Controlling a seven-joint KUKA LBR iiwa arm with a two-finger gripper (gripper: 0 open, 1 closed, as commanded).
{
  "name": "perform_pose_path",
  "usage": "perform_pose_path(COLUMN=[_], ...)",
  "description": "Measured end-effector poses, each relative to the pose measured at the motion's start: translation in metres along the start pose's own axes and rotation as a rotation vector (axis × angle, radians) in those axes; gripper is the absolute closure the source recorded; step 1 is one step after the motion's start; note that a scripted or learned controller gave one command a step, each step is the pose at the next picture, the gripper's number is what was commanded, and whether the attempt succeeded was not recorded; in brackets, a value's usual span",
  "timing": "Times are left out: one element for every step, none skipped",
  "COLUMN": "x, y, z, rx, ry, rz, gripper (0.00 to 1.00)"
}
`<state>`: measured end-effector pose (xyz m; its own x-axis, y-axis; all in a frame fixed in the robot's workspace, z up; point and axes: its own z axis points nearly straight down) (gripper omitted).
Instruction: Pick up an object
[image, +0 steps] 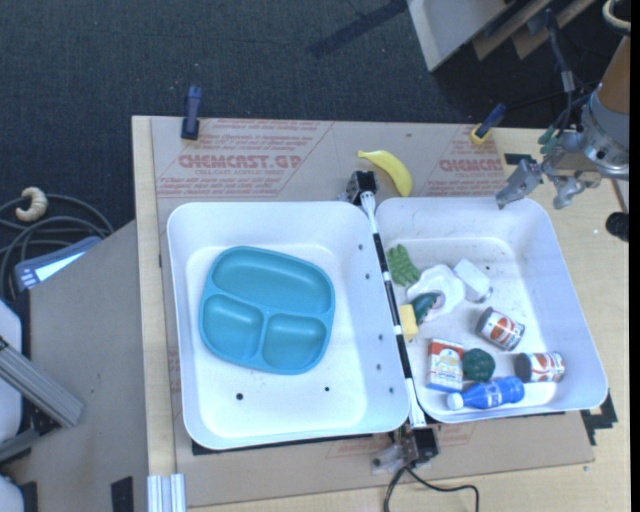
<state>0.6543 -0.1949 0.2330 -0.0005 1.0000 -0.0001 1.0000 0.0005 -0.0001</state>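
Your gripper (535, 187) hangs above the right bin's (575, 290) far rim, jaws spread wide and empty, clear of the clutter below.

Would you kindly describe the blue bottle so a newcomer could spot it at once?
Look in the right bin, along its near edge. The blue bottle lies there on its side, below a dark green ball; it is the only blue item among the clutter.

Arm (615, 90) cut by right edge; tool (538, 182) fingers blurred, perhaps apart, nothing visible between.
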Motion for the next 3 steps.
perform_pose_path(x=[0.01, 0.009, 0.01], y=[-0.06, -0.075, -0.106], z=[0.077, 0.108, 0.122], rx=[0.002, 0.002, 0.002], ry=[0.001, 0.001, 0.001], rz=[0.001, 0.001, 0.001], gripper=[0.0, 0.0, 0.0])
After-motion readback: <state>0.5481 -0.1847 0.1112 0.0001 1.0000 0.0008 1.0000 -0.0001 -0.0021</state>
